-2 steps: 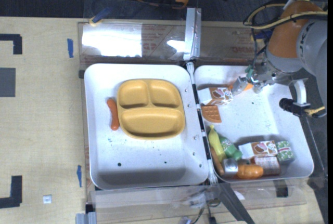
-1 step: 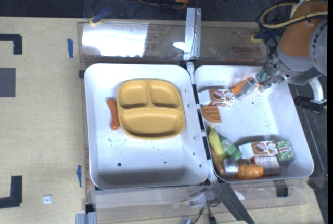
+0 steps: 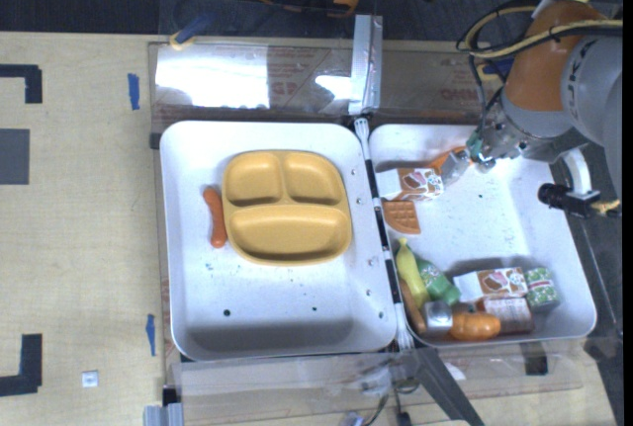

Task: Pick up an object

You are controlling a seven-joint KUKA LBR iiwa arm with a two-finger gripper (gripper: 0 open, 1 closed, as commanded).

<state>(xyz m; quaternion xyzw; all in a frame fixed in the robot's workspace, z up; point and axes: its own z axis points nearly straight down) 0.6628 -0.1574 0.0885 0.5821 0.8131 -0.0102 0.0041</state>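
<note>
My gripper (image 3: 463, 160) hangs low over the back of the right bin (image 3: 514, 216), under the grey arm with its orange band (image 3: 539, 68). Its tip is right beside a small white and brown carton (image 3: 420, 182) at the bin's back left. I cannot tell whether they touch. A tan waffle piece (image 3: 401, 214) lies just in front of the carton. Along the front of this bin lie a yellow banana (image 3: 407, 268), a green item (image 3: 436, 283), a brown and white carton (image 3: 499, 282), a green carton (image 3: 542, 288), a small can (image 3: 438, 318) and an orange item (image 3: 477, 325).
The left bin (image 3: 188, 296) holds a yellow divided plate (image 3: 287, 207) and an orange carrot-like stick (image 3: 215, 216) to its left. A ridge (image 3: 376, 216) separates the two bins. A clear panel (image 3: 257, 68) stands behind the left bin.
</note>
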